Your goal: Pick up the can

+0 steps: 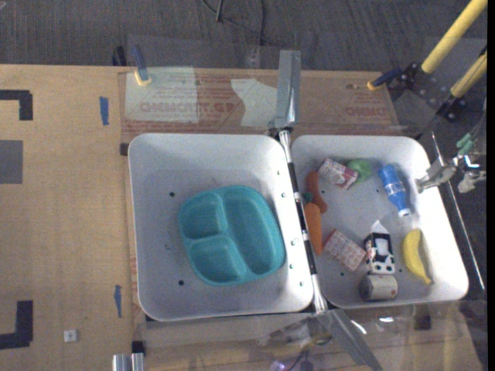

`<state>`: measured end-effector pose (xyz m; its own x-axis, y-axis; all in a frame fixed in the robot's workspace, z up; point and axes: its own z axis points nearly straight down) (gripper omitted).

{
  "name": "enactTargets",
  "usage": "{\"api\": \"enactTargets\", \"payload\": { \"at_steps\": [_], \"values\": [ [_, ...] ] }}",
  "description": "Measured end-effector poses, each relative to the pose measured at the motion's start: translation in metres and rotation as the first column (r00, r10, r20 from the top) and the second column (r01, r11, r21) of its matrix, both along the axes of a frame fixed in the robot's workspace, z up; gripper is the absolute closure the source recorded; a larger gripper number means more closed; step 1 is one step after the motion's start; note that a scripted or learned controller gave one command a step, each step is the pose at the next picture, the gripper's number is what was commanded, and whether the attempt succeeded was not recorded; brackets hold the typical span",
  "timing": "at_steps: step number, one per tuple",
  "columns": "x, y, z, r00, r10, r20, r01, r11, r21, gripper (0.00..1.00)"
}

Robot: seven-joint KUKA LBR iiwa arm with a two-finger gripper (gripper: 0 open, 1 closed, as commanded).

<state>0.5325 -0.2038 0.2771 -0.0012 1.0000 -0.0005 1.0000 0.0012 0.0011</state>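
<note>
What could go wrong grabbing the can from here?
The can lies on its side near the right bin's front wall, so it may roll when nudged. The cow-print carton touches it and the banana lies close by, so the gripper, now at the far rim, may catch those instead.

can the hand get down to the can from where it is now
Probably yes. The can lies on its side near the front of the right bin, open from above. The milk carton touches it behind, and the hand sits at the bin's right rim.
</note>
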Motion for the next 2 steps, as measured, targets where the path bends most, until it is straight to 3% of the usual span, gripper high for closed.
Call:
{"api": "enactTargets", "payload": {
  "at_steps": [1, 2],
  "values": [
    [-0.033, 0.054, -0.157, 0.991, 0.136, -0.001, -0.136, 0.991, 0.001, 0.0],
    [-0.053, 0.039, -0.145, 1.0, -0.004, -0.002, 0.004, 1.0, 0.002, 0.0]
  ]
}}
